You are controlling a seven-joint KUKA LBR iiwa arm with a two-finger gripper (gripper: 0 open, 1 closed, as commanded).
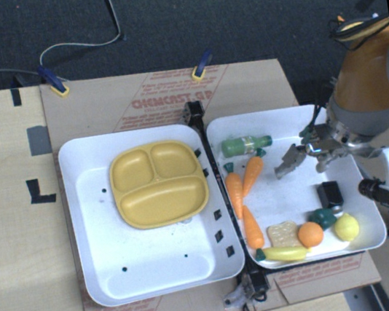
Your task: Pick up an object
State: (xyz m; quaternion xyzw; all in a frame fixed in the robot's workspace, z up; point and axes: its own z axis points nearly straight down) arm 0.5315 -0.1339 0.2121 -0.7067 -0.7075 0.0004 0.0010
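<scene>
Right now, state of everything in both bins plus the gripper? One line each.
gripper: above the right bin, holding nothing, fingers unclear
divided yellow plate: flat in the left bin, right way up
green bottle: lying on its side
two carrots: lying against each other
third carrot: lying flat
banana: lying at the near wall
cracker: flat
orange: resting
lemon: resting
black block: flat

Glossy plastic carrots point(236, 194) left of pincer point(293, 159); smooth white plastic bin point(288, 118) beneath; matt cardboard point(163, 97) under bins.
</scene>
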